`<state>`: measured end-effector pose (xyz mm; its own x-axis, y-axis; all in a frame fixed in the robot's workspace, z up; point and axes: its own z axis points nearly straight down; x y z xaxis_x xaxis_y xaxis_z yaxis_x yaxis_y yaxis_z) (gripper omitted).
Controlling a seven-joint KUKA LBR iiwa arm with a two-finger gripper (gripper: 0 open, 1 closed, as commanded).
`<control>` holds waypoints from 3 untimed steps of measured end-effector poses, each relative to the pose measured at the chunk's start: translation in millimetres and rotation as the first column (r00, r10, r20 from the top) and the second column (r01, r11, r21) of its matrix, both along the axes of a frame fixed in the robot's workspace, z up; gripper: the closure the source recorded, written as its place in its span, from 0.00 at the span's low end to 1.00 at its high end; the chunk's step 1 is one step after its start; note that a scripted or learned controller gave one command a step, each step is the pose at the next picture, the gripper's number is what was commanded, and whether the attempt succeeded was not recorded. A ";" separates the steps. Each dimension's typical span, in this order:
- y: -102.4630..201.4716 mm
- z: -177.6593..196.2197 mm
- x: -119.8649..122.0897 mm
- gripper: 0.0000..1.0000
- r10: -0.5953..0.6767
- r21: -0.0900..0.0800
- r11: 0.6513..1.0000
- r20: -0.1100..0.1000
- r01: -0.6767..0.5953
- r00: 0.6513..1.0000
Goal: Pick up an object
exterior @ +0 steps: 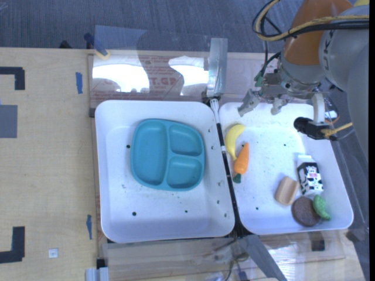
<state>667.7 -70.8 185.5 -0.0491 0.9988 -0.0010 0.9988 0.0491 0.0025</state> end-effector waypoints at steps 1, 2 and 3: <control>-20.5 -77.3 -4.2 0.00 0.015 -0.003 1.000 0.020 -0.015 1.000; -42.3 -98.0 -79.3 0.00 0.006 0.000 1.000 0.000 -0.006 1.000; -26.8 -97.6 -96.1 0.00 0.061 0.000 0.998 0.004 -0.061 0.998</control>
<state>571.6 -97.5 87.9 -0.1103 0.9939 -0.0014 0.9939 0.1103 0.0066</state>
